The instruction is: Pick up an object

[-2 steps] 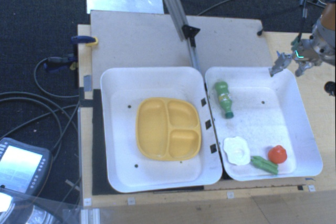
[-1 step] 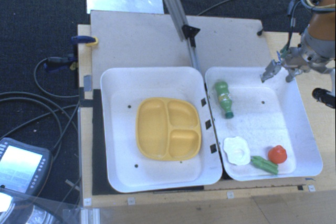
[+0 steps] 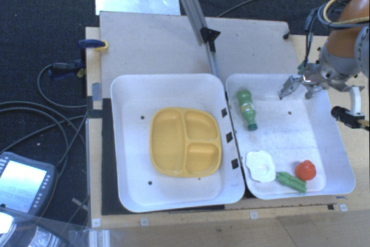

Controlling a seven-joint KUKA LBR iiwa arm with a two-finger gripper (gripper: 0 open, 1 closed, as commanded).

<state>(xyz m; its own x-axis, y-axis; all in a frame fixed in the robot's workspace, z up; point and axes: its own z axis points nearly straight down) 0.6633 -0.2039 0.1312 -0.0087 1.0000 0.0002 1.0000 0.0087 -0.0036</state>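
1. Fingers spread apart, nothing between them; gripper hovers over right bin's far edge.
2. Candidates: green bottle near divider; fried egg, green pod, tomato at near edge.
3. Risk: tomato may roll off closing fingers; egg too flat.
4. Arm enters from right, wrist angled down-left.

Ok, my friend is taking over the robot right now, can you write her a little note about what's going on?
Gripper: open, holding nothing, hovering over the far edge of the right white bin.
In the right bin: green plastic bottle near the left wall; white fried-egg toy, small green vegetable toy and red tomato toy along the near side.
Left white bin: yellow divided plate.
Done: nothing picked yet.
Left: lower onto one object, close, lift.
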